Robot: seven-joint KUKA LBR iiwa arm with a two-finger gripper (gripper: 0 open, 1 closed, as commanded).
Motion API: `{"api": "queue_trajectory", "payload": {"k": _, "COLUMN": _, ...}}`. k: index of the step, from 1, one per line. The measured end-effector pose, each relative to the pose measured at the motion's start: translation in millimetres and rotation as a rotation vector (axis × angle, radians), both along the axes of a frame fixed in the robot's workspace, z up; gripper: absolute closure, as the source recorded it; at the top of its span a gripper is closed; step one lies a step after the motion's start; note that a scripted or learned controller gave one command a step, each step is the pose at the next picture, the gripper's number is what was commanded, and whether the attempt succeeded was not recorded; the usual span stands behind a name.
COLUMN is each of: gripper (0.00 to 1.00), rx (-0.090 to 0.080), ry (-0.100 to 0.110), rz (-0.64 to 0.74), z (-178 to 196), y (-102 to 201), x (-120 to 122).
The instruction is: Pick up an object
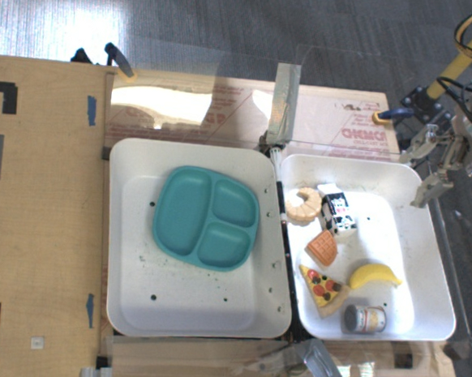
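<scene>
The right bin (425,264) holds several small items: a pale pastry (304,205), a black-and-white carton (339,213), an orange waffle piece (322,247), a pizza slice (323,289), a yellow banana (375,275) and a small can (364,318) lying on its side. My gripper (437,178) hangs over the far right corner of that bin, above its rim and well away from the items. Nothing shows in its grasp. A teal divided plate (206,218) lies in the left bin (126,240).
A metal post (284,106) stands at the back between the two bins. Brown cardboard (31,208) covers the bench on the left. Cables and arm hardware (465,71) crowd the upper right corner.
</scene>
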State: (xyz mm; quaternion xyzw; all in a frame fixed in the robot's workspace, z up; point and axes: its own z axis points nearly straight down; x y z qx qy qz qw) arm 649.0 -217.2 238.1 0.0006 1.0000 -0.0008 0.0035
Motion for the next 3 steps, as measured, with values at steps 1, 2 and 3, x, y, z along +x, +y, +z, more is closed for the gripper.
{"api": "queue_trajectory", "payload": {"k": 1, "gripper": 0.00, "rx": -0.003, "ry": -0.004, "rz": 0.215, "z": -141, "y": 55, "x": -22}}
{"api": "queue_trajectory", "payload": {"k": 2, "gripper": 0.00, "rx": -0.004, "ry": -0.006, "rz": 0.137, "z": -149, "y": 117, "x": -46}}
{"api": "queue_trajectory", "payload": {"k": 3, "gripper": 1.00, "rx": -0.006, "ry": -0.021, "rz": 0.139, "z": -135, "y": 118, "x": -41}}
